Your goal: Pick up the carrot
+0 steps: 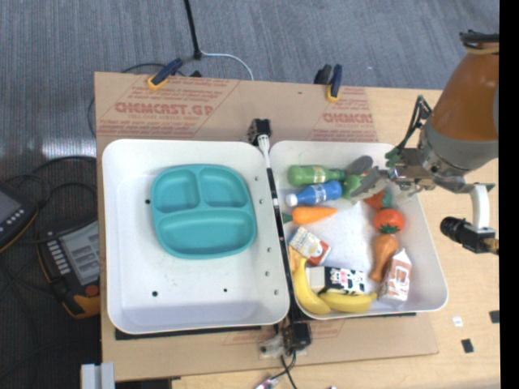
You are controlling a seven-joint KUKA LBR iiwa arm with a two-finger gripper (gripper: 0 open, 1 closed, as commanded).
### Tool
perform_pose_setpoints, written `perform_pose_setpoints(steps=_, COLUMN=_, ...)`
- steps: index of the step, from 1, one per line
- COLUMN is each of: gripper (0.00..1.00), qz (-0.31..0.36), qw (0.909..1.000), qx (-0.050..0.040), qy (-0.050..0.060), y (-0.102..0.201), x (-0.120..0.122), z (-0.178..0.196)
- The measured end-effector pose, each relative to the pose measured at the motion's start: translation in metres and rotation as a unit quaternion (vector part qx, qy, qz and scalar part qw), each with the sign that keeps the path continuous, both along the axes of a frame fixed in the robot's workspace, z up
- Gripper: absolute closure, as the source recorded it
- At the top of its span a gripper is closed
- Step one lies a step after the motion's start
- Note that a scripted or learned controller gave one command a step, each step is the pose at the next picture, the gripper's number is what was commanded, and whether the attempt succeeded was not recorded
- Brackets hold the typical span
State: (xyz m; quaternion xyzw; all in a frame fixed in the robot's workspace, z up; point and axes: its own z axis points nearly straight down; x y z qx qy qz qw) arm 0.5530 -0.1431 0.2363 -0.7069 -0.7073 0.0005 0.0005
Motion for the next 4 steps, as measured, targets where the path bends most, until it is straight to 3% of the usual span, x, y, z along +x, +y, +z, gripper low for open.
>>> perform_pose_setpoints(steps=1, gripper=0.00, qz=-0.008, qw=1.0000, qx=0.0003, qy=0.001, y=0.047, x=-0.008, z=-0.114)
perform_pose_setpoints(steps=2, gripper=0.00, qz=-0.045, qw=0.9990, qx=0.0020, qy=-0.004, y=0.049, x=0.014, z=-0.144)
perform_pose_setpoints(steps=3, gripper=0.00, qz=-0.136, qw=0.9908, qx=0.0018, qy=-0.005, y=0.043, x=0.042, z=-0.144)
perform_pose_setpoints(steps=4, gripper=1.00, qz=-0.135, qw=0.9908, qx=0.0031, qy=-0.011, y=0.045, x=0.046, z=-0.131)
